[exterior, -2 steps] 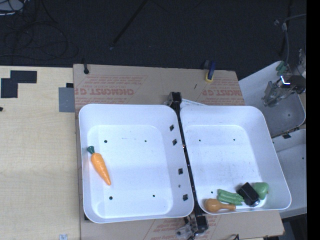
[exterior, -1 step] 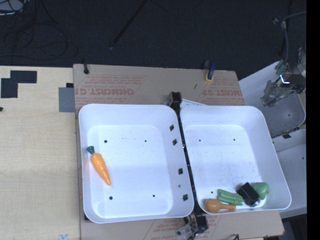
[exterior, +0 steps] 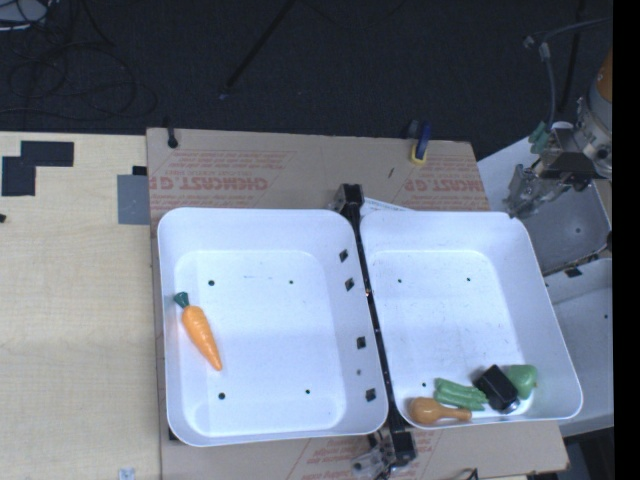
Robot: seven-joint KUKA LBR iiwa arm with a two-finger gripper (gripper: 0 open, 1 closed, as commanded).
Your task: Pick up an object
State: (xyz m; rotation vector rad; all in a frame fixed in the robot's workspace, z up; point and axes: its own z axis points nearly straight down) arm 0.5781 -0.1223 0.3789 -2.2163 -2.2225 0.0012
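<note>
An orange carrot (exterior: pixel 201 335) with a green top lies against the left wall of the left bin (exterior: pixel 255 230). In the right bin (exterior: pixel 455 230), at its near right corner, several small things lie together: an orange pear-shaped piece (exterior: pixel 436 411), a green pod (exterior: pixel 459 395), a black block (exterior: pixel 497 387) and a green round piece (exterior: pixel 522 376). My gripper (exterior: pixel 527 190) hangs at the far right, past the right bin's far right corner, well away from all of them, with nothing seen in it.
Both bins rest on a cardboard sheet (exterior: pixel 300 173) with red print. A black divider clip strip (exterior: pixel 362 308) runs between the bins. A blue and yellow clamp (exterior: pixel 420 143) sits at the cardboard's far edge. A wooden bench top (exterior: pixel 70 298) lies left.
</note>
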